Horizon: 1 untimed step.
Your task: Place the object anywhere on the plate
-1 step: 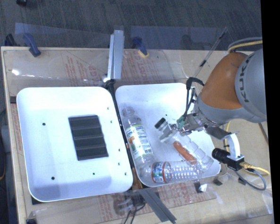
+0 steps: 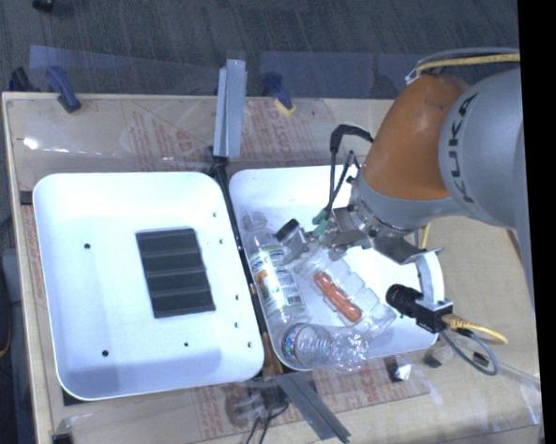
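Saw nearest the lens the grey arm (image 2: 461, 149) with its orange band, bent low over the right bin (image 2: 257, 185). Found the pincer (image 2: 327, 230) down among the clutter there, close above a labelled clear bottle (image 2: 268, 281), an orange sausage-shaped object (image 2: 337, 297) in clear wrapping, and a crushed clear bottle (image 2: 323, 345) near the front wall. Could not tell whether the pincer stood wide or narrow, nor whether it held anything. Judged the pick step in hand, with the object probably in the right bin and not yet lifted. Noted the dark ridged plate (image 2: 175, 271) lying bare in the middle of the left bin (image 2: 71, 210), well apart from the pincer. Reckoned the next move called for a firm hold, a clean lift over both bin walls, and a leftward carry to the plate. Lost the right bin's far corner and part of the surface (image 2: 496, 259) behind the arm; could not separate the transparent plastics cleanly.
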Each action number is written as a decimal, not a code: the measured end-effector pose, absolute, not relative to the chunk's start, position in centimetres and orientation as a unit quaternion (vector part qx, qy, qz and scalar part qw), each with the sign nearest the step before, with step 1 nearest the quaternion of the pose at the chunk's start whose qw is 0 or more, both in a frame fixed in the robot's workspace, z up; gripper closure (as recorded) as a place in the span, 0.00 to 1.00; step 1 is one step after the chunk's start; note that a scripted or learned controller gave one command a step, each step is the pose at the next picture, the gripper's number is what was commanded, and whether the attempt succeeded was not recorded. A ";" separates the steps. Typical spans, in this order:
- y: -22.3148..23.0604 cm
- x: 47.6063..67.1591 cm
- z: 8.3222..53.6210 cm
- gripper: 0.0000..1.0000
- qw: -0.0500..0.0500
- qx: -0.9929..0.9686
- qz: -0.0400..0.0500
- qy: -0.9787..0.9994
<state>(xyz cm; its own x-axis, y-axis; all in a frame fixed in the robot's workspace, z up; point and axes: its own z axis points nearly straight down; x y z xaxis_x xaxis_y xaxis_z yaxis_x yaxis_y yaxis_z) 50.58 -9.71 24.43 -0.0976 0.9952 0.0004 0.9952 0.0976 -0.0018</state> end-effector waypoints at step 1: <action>-4.6 52.5 33.9 1.00 -0.001 -0.608 0.000 -0.794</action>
<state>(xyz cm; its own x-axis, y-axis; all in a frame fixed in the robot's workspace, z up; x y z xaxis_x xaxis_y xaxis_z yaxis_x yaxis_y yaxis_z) 52.51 -4.56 33.94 -0.2599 0.9656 -0.0012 0.9656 0.2599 0.0019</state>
